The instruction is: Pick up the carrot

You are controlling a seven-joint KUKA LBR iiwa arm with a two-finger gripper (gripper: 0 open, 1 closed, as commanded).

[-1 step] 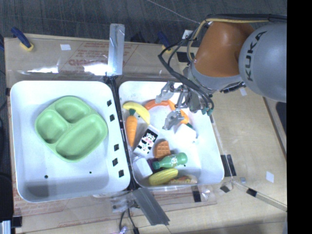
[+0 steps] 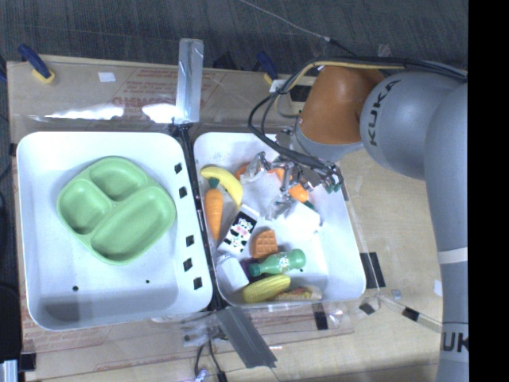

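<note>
From here the pincer [image 2: 285, 188] is a blur of metal, its tips too small to read. An orange piece [image 2: 299, 192] just beside it stays unidentifiable, partly covered. The arm [image 2: 433, 157] behind it runs off the edge.

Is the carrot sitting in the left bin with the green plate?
No, the carrot lies in the right bin, by its left wall just below the banana.
</note>
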